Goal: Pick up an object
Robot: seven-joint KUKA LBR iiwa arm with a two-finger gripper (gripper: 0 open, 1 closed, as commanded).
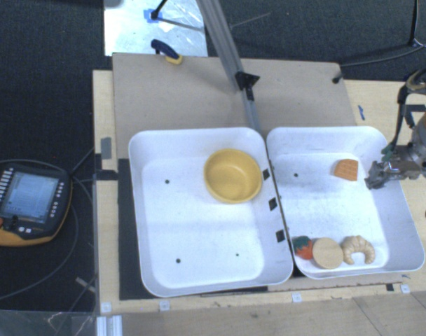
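Gripper at right edge of frame, over right bin rim; finger state not discernible. Nearest target: orange wedge, just left of gripper, upper part of bin. Croissant, tan disc clustered at lower wall. Yellow bowl in left bin.

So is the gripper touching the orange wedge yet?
Apart. The camera view shows bare white bin floor between the gripper and the orange wedge in the right bin.
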